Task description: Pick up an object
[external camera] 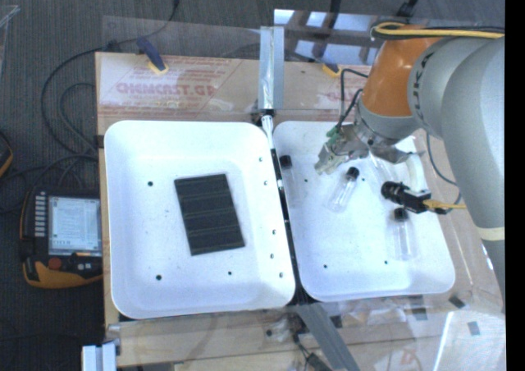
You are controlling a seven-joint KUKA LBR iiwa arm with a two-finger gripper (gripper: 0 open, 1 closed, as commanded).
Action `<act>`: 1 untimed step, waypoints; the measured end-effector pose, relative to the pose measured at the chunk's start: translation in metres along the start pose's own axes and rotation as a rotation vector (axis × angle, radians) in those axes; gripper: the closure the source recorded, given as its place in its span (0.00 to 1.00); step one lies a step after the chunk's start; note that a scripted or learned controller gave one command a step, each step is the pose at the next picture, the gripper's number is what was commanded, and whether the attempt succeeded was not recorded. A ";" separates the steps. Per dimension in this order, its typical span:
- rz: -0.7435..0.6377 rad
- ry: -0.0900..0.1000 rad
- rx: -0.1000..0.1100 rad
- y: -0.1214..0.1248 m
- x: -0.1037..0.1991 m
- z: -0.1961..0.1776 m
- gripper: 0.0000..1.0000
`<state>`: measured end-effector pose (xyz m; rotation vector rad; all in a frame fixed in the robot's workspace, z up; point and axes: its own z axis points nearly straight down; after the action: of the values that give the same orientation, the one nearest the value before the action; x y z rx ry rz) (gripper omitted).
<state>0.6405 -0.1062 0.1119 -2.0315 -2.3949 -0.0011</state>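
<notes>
My gripper (326,162) hangs low over the upper middle of the right bin (328,271), below the orange-banded wrist. A clear vial with a black cap (344,188) lies just to the right of and below it, close by but apart. A second clear vial with a black cap (402,236) lies further right in the same bin. A small black piece (285,161) sits at the right bin's upper left, near the divider. In the left bin (139,279) a dark ribbed rectangular slab (209,213) lies flat near the middle.
The two bins meet along a raised rim (280,197). A metal post (269,74) stands behind the bins at the middle. The grey arm covers the right bin's upper right corner. A handheld pendant (61,234) lies on the floor to the left.
</notes>
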 end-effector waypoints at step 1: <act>0.000 0.000 0.000 0.000 0.000 0.000 0.00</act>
<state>0.6404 -0.1061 0.1118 -2.0312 -2.3949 -0.0008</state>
